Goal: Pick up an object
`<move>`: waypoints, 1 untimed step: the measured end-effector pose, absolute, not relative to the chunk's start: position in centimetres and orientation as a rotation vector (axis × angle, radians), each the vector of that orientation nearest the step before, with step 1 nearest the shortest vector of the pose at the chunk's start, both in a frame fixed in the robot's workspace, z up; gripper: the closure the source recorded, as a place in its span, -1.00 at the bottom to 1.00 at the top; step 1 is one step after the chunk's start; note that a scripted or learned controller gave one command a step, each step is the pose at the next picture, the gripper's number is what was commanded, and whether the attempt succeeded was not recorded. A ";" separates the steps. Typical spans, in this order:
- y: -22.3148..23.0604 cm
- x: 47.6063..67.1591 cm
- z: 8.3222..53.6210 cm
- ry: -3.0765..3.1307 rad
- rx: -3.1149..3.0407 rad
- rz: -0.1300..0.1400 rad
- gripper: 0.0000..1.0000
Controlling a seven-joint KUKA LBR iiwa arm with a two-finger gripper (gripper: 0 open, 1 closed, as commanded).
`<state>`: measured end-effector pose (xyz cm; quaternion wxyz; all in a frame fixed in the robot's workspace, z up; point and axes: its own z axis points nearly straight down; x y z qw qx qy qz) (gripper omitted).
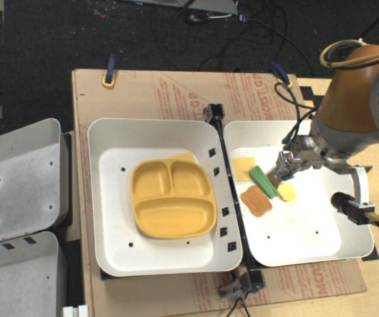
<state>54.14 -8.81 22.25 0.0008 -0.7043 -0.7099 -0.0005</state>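
Hovering low over the right bin [321, 243], the gripper [287, 170] is pointing down and to the left, its dark tip sitting just above a small cluster of toy food. Whether anything is caught at that tip cannot be told from this slanted view, since the metal wrist parts are covering it.

Lying closest to the tip is a small yellow piece [286, 193], rounded like a lemon slice, just below the gripper and near enough that it may be touching. Just to the left, a green stick-shaped piece [263, 181] is lying at a slant, its upper end reaching toward a pale yellow flat square [242, 167] that is resting near the bin's left wall. Below the green piece, and touching or nearly touching its lower end, an orange-brown oval piece [256, 201] is lying flat on the bin floor.

Rising from the gripper toward the upper right, the grey arm is carrying its orange band [354, 91], which is looming over the bin's far right corner. A black and white fitting [354, 203] is hanging off the wrist on the right side, over the bin's right edge.

Sitting in the left bin [110, 243], well apart from the gripper, a yellow divided plate [173, 198] is lying face up with its three compartments showing. Both bins are resting side by side on a cardboard sheet [150, 94], and two blue clamps [110, 71] are gripping its far edge.
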 end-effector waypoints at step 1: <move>-3.4 56.0 23.4 -2.231 -2.213 -0.005 1.00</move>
